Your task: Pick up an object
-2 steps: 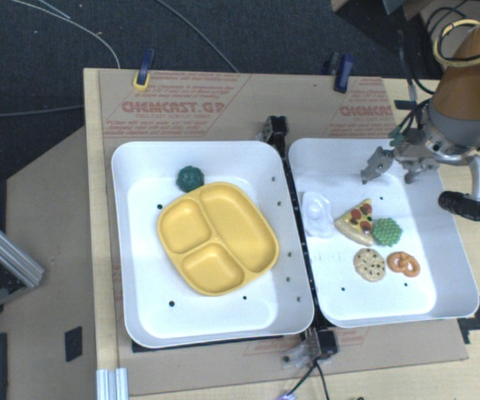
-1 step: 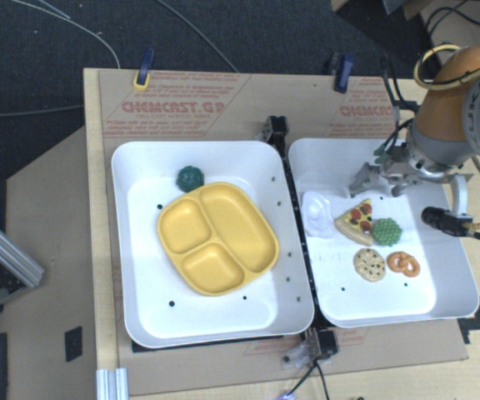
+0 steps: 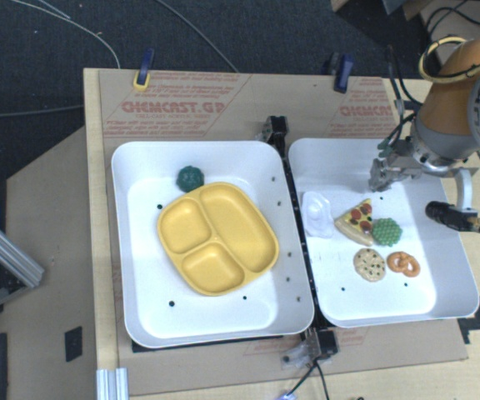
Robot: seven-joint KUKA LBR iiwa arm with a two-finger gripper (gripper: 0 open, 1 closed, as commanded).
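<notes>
you're early in this one: nothing has been lifted yet, as far as the view shows. every candidate object lies flat on a bin floor, and the gripper (image 3: 383, 173) has nothing between its fingers, so the whole of the pick (descend, close, lift) is left to do.

the gripper hangs over the upper middle of the right bin (image 3: 448, 294), reaching in from the right under the grey wrist and orange band. its fingers point down and look close together, a narrow stance, though from this slant you can't judge the gap finely.

the likely targets sit just below it in your view. the pizza slice (image 3: 357, 221) is nearest, down and a little left of the fingertips, near but not touching them. the green broccoli-like piece (image 3: 386, 232) lies touching the pizza's right edge. further down are the cookie (image 3: 370, 264) and the pretzel (image 3: 403, 263), side by side and well clear of the claw. a white, hard-to-read item (image 3: 316, 212) rests by the bin's left wall, left of the pizza.

in the left bin (image 3: 132, 223) you have the yellow divided tray (image 3: 216, 237) and a small dark green lump (image 3: 191, 177) just beyond its upper edge, both well apart from the gripper.

my read: the pizza or the green piece is the closest reach, but they touch, so a grasp on one may nudge the other.
</notes>
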